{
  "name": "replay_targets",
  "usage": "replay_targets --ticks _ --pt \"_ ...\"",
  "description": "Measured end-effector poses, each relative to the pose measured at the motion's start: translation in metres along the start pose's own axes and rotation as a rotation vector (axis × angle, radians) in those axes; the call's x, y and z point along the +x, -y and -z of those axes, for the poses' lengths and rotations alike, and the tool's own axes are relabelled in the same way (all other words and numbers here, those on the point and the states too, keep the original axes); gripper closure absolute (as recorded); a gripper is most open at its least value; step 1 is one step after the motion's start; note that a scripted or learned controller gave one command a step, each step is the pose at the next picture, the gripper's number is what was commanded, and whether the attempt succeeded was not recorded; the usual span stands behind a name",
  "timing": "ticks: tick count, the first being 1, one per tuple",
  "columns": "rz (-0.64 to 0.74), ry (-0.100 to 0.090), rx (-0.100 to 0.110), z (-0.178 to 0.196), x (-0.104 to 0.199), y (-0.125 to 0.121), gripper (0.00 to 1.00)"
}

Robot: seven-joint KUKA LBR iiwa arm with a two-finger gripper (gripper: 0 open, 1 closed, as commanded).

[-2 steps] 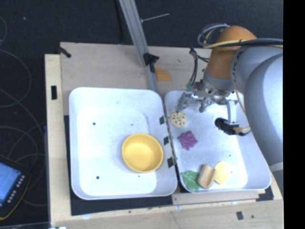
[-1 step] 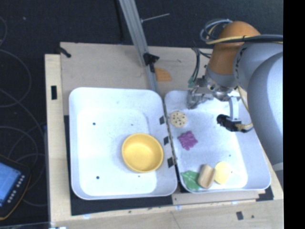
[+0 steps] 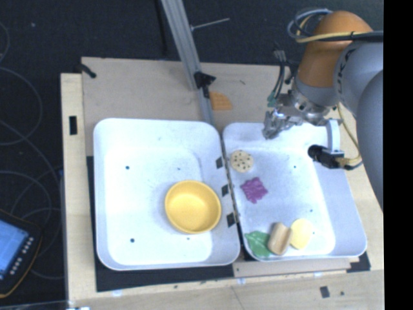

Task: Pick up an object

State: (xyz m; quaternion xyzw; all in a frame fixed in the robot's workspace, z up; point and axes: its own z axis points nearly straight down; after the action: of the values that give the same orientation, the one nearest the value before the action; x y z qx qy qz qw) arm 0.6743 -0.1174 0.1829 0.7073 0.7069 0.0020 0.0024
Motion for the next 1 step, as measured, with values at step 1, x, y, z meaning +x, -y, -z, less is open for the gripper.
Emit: replay_targets --ticks 1 --pt "0.003 0.001 -0.002 0.0551 -0.0013 -0.002 1.0"
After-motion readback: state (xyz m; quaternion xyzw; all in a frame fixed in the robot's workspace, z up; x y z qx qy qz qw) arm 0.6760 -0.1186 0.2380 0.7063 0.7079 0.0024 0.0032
